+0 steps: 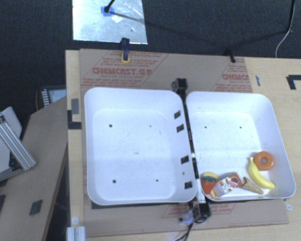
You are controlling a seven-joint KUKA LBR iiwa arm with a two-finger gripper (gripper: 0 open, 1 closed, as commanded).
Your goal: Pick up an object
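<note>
All the stuff sits in the right shallow white plastic bin point(226, 109), bunched at its near edge: curved yellow banana point(259, 173), round orange donut-shaped ring point(264, 159), small orange-and-green fruit-like toy point(208, 183), and a red-white packet point(229, 183) too blurry to identify. Can't tell the gripper's state.

A banana point(260, 173), an orange ring point(264, 159), a small packet point(228, 183) and a red-orange fruit point(208, 182) are lying clustered in the right bin's point(226, 109) near corner.

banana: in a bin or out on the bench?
In. The banana lies inside the right bin, near its front right corner, beside the orange ring.
</note>
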